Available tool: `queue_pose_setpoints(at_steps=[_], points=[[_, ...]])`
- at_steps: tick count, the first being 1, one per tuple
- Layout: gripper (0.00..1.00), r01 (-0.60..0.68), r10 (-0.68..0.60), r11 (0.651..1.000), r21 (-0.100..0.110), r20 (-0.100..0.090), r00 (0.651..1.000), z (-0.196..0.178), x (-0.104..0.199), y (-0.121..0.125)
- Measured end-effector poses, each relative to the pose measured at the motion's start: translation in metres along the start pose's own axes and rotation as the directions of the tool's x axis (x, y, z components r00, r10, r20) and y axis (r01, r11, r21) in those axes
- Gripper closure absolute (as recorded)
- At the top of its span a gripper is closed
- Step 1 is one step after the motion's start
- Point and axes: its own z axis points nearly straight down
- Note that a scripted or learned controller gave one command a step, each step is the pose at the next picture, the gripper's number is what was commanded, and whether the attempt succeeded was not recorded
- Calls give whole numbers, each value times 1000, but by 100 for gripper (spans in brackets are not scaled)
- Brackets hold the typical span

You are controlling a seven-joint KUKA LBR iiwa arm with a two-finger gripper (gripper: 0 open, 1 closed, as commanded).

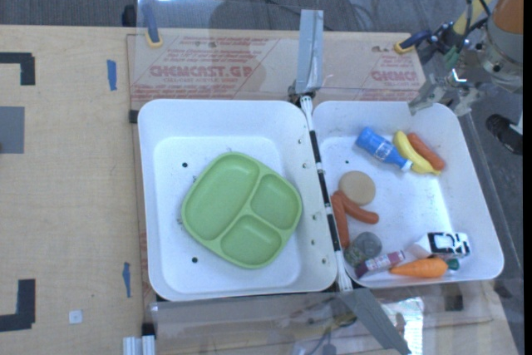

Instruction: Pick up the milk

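The milk [449, 244] is a small black-and-white carton lying near the front right corner of the right bin [482, 204]. My gripper [440, 101] hangs over that bin's far right corner, well behind the milk. Its fingers are spread open with nothing between them. The grey arm with its orange band rises from the gripper toward the upper right.
An orange carrot [420, 268] and a small tube [382, 262] lie just in front of the milk. Also in the right bin are a blue bottle [382, 147], a banana [413, 154], a tan disc [357, 188] and sausages [357, 214]. The left bin holds a green divided plate [242, 209].
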Motion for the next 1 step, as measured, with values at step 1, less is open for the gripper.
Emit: queue_pose_setpoints(at_steps=[1], points=[[0, -65, 65, 998, 1, 0, 998, 98, -17, -68]])
